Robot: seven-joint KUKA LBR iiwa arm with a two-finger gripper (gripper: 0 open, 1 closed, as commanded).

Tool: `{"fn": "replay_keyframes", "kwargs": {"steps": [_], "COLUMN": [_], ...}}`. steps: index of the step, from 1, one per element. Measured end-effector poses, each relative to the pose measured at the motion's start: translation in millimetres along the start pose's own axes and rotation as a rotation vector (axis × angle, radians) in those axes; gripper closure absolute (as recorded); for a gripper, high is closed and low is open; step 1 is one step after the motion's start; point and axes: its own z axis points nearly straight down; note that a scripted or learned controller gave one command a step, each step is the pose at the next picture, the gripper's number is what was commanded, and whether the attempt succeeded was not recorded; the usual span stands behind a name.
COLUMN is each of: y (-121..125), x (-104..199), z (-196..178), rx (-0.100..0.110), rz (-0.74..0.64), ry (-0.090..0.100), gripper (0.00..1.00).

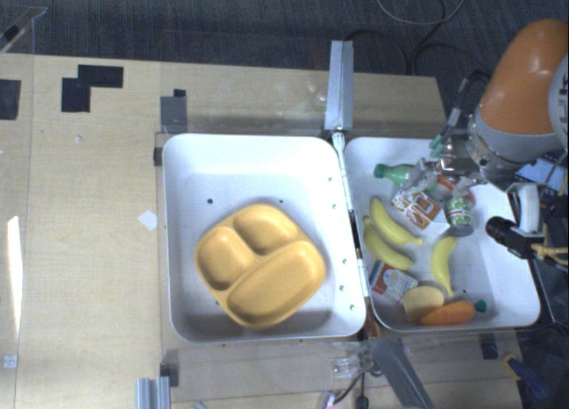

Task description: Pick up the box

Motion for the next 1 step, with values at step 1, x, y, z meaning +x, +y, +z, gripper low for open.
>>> {"fn": "replay_keyframes", "kwargs": {"steps": [1], "y": [37.7], "x": [2.4], "z": [122.8], "rx": [-0.005], "rz": [-0.048], "ry": [-0.001], "gripper": [0.0]}}
